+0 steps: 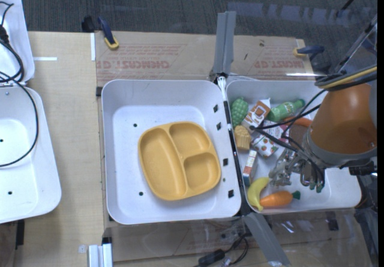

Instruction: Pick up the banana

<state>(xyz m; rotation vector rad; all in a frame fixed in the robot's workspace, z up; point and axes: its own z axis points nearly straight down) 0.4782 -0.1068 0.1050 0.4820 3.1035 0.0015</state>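
The yellow banana [257, 191] lies curved at the front left of the right bin [342, 198], with an orange carrot [276, 200] touching its right side. My gripper [287, 171] hangs low over the bin, just above and to the right of the banana, with the orange-banded wrist [347, 120] behind it. Its metal fingers point toward the pile of toys. Nothing is visibly held between them.
A yellow divided plate [179, 159] sits in the left bin [120, 140]. The right bin also holds a green bottle [285, 108], a green bumpy vegetable [239, 110], a corn cob [242, 137] and small cartons [259, 114]. Cables cross the bin near the gripper.
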